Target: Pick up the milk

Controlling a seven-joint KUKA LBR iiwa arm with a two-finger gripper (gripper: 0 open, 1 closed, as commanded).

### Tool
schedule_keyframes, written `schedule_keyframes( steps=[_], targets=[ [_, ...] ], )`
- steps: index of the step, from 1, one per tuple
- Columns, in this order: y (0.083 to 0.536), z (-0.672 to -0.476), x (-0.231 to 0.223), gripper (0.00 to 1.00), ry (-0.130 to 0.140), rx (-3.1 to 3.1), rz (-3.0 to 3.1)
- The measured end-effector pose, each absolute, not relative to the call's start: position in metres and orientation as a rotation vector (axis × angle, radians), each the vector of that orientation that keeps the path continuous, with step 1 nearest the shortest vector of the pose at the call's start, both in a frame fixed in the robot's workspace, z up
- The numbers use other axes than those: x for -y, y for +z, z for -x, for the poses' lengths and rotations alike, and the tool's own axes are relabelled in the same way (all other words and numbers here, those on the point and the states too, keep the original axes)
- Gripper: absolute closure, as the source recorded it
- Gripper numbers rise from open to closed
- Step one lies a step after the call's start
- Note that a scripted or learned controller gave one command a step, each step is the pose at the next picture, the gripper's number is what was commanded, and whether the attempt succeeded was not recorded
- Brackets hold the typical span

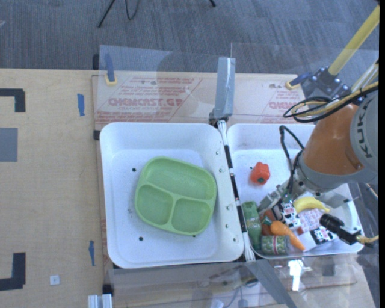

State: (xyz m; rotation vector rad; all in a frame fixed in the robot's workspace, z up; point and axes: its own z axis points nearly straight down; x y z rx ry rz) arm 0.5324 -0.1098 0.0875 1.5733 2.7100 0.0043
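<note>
Green divided plate (175, 195) in left bin (114, 180), red pepper (260, 172), banana (311, 204), carrot (286, 233) in right bin (252, 138)

A robotics lab: a pale wooden counter (48, 198) marked with blue tape strips (80, 104), grey carpeted floor (180, 24), tripod legs (117, 9).

red "chemcast gp" on the clear sheet (150, 99); "ku" on the arm (361, 129)

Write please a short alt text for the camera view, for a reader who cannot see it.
The robot's hand hangs low over a pile of toy groceries in the right bin, near a banana and a carrot. The left bin holds a green divided plate.
</note>
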Motion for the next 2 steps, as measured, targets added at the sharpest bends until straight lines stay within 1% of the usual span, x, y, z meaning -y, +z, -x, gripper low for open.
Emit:
schedule_keyframes(
  steps=[1,2],
  targets=[
    [0.099,-0.534,0.110,1.00,0.010,-2.704,-1.571],
    [0.191,-0.536,0.047,1.00,0.001,-2.553,-1.828]
  ],
)
